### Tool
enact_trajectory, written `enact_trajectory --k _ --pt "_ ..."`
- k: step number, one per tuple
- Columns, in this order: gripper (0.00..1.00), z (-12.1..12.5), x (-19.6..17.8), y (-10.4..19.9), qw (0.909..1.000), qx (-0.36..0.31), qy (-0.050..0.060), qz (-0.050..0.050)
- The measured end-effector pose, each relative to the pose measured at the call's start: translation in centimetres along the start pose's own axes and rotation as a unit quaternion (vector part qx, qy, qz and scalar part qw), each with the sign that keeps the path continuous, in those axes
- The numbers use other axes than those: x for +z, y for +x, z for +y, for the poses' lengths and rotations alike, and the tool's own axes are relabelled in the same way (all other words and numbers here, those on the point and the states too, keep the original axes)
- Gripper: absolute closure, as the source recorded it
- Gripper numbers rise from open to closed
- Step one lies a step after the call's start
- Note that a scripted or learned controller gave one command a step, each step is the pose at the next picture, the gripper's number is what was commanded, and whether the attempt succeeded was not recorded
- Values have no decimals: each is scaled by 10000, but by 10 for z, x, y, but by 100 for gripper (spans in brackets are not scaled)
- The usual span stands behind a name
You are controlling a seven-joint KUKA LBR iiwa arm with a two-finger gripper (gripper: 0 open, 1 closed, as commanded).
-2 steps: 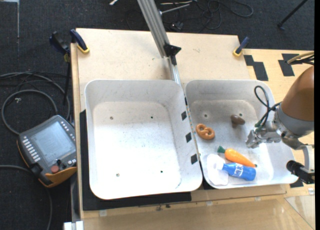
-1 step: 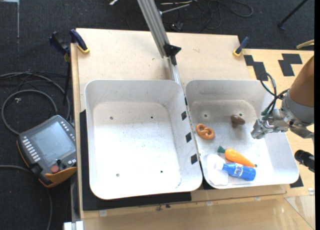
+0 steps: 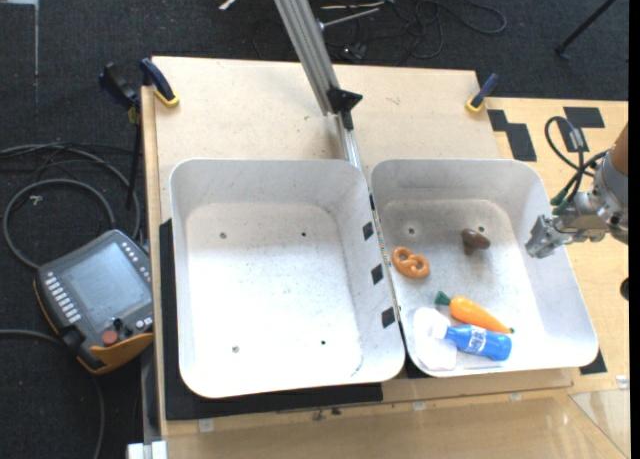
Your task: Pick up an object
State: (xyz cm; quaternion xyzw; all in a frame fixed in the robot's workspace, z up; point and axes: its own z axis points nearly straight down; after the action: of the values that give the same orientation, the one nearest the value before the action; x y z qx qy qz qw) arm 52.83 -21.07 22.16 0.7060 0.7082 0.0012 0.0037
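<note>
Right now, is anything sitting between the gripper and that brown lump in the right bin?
Nothing visible does. The gripper sits at the right bin's right wall, and bare bin floor runs from there to the brown lump. The pretzel, carrot and blue bottle lie nearer the front, off that line.

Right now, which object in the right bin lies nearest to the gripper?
The brown lump, alone toward the bin's far side. The pretzel, carrot and blue bottle all lie farther from the gripper.
</note>
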Motion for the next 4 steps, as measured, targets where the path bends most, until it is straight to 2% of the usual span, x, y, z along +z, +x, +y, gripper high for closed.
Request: enact_trajectory --k 1,2,4 --pt "100 2 -53 0 10000 -2 2 1" --pt "100 18 -37 51 10000 -25 36 25" --pt "100 54 -45 144 10000 -24 21 22"
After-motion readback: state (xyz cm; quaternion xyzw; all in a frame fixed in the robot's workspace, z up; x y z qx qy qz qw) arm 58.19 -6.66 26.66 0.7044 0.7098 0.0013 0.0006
